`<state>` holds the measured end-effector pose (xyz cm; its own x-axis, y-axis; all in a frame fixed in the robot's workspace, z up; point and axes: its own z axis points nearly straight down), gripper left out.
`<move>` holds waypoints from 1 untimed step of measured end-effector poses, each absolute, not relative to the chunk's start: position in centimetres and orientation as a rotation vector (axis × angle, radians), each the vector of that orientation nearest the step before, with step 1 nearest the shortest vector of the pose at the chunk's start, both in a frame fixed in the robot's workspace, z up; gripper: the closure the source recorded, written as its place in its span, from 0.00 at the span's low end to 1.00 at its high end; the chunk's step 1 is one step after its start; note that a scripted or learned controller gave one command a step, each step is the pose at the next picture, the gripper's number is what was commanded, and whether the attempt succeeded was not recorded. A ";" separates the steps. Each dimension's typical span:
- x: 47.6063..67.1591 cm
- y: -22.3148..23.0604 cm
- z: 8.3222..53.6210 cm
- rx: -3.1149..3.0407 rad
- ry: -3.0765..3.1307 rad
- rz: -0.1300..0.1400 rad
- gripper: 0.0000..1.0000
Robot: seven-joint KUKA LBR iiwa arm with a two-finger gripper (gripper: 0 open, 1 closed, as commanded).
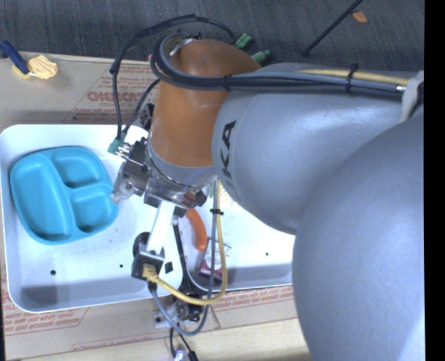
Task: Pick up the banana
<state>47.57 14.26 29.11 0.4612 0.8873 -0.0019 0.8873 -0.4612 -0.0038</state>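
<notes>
Pincer [126,192] sits low in the white bin [27,295], touching the blue divided tray [61,192]; grip state unclear, banana's place unclear.

bench [95,89], white bin [27,292], blue tray [57,194]

Black letters "KA" on grey arm [298,164]; cardboard [95,96] print unreadable.

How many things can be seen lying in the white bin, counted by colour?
Blue: 1, the divided tray
Orange: 1, a slim piece beside the arm, partly hidden, too little shown to name
Total: 2 in the white bin
</notes>
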 end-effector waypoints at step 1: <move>47.6 4.8 31.7 -2.763 -1.490 0.004 0.00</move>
<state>47.63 4.80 31.69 0.5493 0.8356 -0.0012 0.8356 -0.5493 -0.0027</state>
